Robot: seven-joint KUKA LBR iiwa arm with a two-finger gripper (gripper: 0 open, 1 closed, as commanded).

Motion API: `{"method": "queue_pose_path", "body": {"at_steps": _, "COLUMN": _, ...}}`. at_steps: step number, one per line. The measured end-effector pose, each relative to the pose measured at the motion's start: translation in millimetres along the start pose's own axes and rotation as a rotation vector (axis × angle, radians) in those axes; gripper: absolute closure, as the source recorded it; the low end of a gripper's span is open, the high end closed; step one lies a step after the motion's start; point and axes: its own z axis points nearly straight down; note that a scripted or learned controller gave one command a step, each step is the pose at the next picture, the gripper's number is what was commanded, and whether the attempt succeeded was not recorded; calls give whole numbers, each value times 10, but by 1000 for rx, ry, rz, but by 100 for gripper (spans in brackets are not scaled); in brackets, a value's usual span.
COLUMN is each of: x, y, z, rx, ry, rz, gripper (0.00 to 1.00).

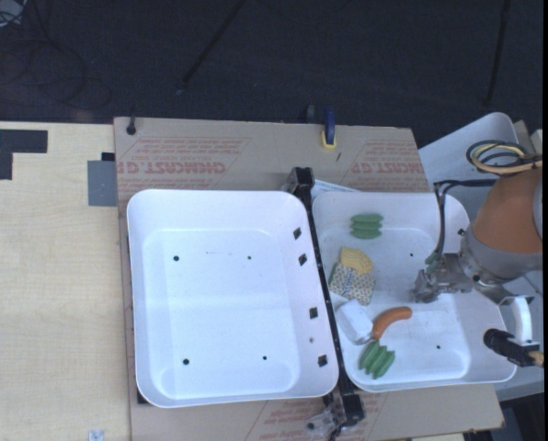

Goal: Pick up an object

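You cannot tell from this frame whether the fingers are spread or closed; the gripper is a small dark cluster low over the floor of the right bin, at middle right of the frame, with nothing visibly between its tips. Look just left of it and you find the objects: a yellow piece touching a patterned block, a white piece beneath them, an orange carrot-shaped toy near the gripper, a green item at lower centre, and another green item toward the bin's upper part. The left bin sits alongside, touching.
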Motion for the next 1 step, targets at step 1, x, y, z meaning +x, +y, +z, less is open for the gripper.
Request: {"method": "queue_pose_path", "body": {"at_steps": 1, "x": 224, "y": 40, "z": -2268, "rx": -17, "ry": -6, "rz": -10, "gripper": 100}}
